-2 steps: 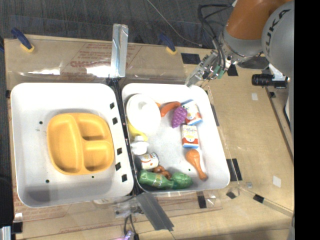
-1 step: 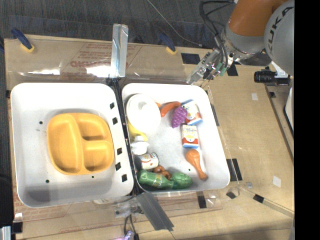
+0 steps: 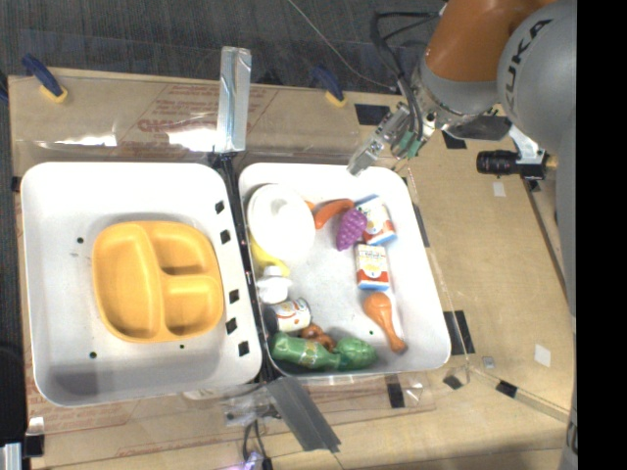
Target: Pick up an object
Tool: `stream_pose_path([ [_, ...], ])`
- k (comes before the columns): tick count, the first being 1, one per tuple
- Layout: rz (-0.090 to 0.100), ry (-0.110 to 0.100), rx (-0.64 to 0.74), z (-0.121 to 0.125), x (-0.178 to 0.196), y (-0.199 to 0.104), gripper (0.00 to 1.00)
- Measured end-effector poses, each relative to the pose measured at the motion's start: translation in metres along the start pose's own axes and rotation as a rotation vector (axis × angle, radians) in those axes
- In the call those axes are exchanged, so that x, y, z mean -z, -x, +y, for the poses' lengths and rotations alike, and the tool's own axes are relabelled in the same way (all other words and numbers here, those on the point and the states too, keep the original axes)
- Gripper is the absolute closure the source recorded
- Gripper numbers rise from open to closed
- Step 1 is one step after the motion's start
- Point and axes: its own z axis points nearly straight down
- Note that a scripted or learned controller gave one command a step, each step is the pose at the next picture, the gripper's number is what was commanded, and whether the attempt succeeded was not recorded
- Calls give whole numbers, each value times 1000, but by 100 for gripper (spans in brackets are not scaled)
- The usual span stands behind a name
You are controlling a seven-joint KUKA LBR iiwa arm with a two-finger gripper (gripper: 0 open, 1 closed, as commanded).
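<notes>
1. Gripper (image 3: 377, 153): I see it hanging above the far rim of the right bin (image 3: 423, 292), near that bin's far right corner. I cannot tell its state; nothing shows in it.
2. Arm (image 3: 500, 37): grey with an orange band, it enters from the upper right and stands over the bench (image 3: 490, 262), outside the bins.
3. Right bin, open room: a bare white patch runs down the middle, between the left-hand cluster and the cartons on the right. The near right corner is bare too.
4. Right bin, contents: a white bowl (image 3: 279, 215) at the far left; a purple grape bunch (image 3: 352, 226) touching an orange carrot-like piece (image 3: 331, 210); two small cartons (image 3: 374, 245) end to end along the right wall; an orange drumstick-shaped toy (image 3: 383, 317) near that wall; a green leafy item (image 3: 318, 352) against the near rim; a small white figure (image 3: 286, 311) by the left wall.
5. Left bin (image 3: 49, 262): a yellow divided tray (image 3: 157, 280) sits centred, with bare white floor all around it.
6. Grape bunch, appearance: knobbly, deep purple, small, lying just below the gripper's position in the view.
</notes>
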Motion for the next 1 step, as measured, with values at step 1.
stream_pose_path([
  [1, -4, 0, 5, 0, 12, 1, 100],
])
